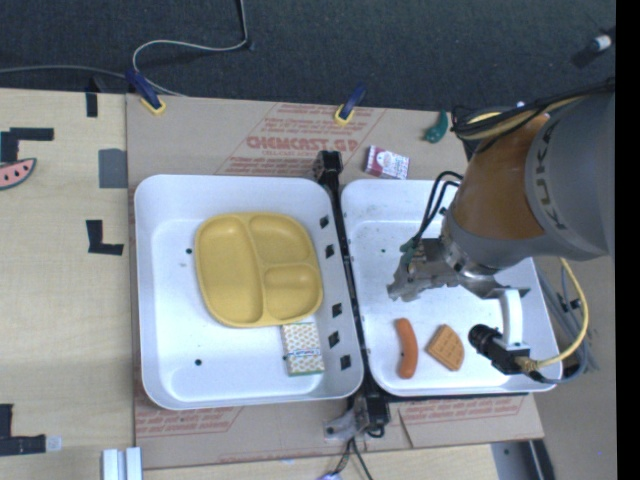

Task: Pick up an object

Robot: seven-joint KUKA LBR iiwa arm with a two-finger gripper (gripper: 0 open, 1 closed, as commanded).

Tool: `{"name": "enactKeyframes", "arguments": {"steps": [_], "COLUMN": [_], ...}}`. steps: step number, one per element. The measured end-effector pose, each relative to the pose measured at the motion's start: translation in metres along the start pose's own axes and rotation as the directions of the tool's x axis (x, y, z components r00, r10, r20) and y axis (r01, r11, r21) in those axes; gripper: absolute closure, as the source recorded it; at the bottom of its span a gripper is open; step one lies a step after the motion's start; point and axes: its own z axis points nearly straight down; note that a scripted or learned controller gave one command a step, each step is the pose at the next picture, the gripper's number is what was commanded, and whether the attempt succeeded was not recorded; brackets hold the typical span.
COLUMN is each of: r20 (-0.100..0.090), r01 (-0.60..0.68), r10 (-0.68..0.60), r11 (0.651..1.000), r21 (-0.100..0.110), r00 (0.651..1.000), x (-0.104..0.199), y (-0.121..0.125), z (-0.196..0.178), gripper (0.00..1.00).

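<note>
The grey two-finger gripper hangs over the right white bin; whether its fingers are parted I cannot tell (too blurred). The orange-red sausage and tan cracker-shaped piece lie just below it, apart from it, and the arm hides the bin's right part.

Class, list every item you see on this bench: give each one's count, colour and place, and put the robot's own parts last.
Bins: 2, white, side by side on the cardboard sheet.
Divided plate: 1, yellow, in the left bin.
Patterned packet: 1, pale, in the left bin beside the plate's lower edge.
Sausage: 1, orange-red, near the front of the right bin.
Cracker-like piece: 1, orange-brown, right bin, just right of the sausage.
Small packet: 1, red and white, on the cardboard behind the right bin.
Clamps: 2, yellow and blue, at the cardboard's far edge.
Arm: 1, grey with an orange band, over the right bin.
Gripper: 1, grey, above the right bin's floor, behind the sausage.
</note>
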Motion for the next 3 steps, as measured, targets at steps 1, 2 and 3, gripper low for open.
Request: {"name": "enactKeyframes", "arguments": {"steps": [1, 2, 3], "r20": [0.000, 0.002, 0.002], "r01": [-0.001, -0.002, -0.002], "r10": [0.001, 0.002, 0.002], "r11": [1.000, 1.000, 1.000], "r21": [0.001, 0.002, -0.001], "r00": [1.000, 1.000, 1.000], "x": [0.000, -0.047, -0.046], "y": [0.000, 0.024, 0.050], "z": [0.000, 0.060, 0.098], "gripper": [0.00, 0.00, 0.00]}}
